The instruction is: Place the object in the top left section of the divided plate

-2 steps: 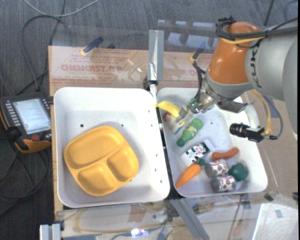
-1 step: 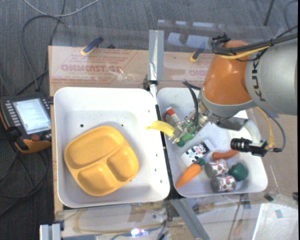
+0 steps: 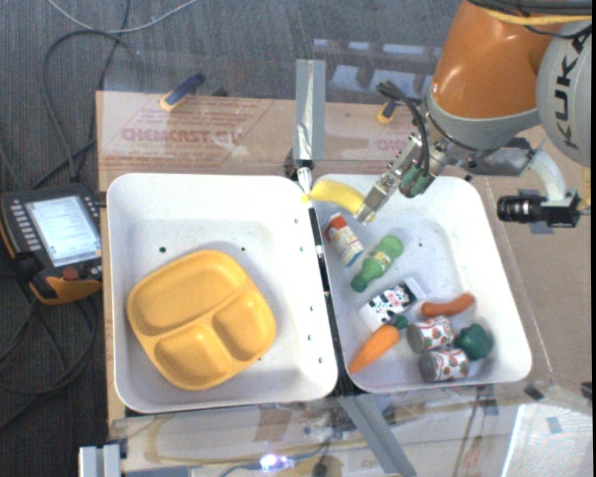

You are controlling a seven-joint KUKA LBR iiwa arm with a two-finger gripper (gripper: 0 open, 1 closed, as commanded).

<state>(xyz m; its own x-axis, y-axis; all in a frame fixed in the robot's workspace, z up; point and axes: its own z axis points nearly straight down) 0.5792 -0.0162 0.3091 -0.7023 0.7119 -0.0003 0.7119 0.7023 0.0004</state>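
Note:
The yellow divided plate (image 3: 202, 317) lies in the left bin (image 3: 159, 192), with three sections and nothing on it. A yellow banana (image 3: 334, 196) rests at the back left corner of the right bin (image 3: 477, 227), near the wall between the two bins. My gripper (image 3: 372, 205) hangs low over the back of the right bin, its tip at the banana's right end. Whether it grips the banana is not visible.
The right bin also holds a small bottle with a red cap (image 3: 344, 240), a green bottle (image 3: 377, 261), a black-and-white carton (image 3: 389, 303), a carrot (image 3: 374, 348), a sausage (image 3: 447, 306), two cans (image 3: 432, 334) and a green pepper (image 3: 474, 341). A teach pendant (image 3: 50, 237) lies left of the bench.

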